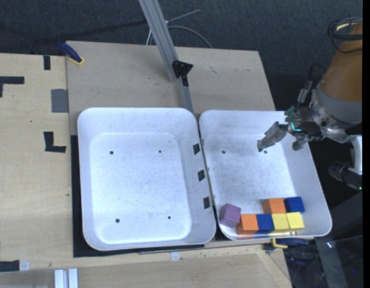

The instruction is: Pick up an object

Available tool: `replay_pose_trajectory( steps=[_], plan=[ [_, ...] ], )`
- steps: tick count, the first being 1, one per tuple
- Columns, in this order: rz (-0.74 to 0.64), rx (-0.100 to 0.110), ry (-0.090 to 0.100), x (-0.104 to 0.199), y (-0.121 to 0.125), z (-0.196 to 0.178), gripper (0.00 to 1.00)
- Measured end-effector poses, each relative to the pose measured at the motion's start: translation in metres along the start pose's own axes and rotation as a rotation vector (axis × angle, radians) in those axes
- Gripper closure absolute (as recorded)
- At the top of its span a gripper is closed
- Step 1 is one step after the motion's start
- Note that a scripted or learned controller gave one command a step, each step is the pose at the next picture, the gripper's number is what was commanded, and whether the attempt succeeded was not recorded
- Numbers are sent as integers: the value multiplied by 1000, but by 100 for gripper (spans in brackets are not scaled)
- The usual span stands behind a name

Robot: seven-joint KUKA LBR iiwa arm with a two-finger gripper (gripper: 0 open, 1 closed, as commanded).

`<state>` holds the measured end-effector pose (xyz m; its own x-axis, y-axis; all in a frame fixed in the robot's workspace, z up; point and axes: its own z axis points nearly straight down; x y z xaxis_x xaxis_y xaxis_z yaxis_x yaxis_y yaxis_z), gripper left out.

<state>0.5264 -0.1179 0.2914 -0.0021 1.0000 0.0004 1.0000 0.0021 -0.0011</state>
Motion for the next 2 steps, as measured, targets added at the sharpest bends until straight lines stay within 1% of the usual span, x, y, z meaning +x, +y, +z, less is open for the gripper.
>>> replay_pose_trajectory(
  steps=[1,2],
  plan=[
    [-1,9,2,37,-1,82,0],
    [5,4,-1,15,-25,106,0]
  ],
)
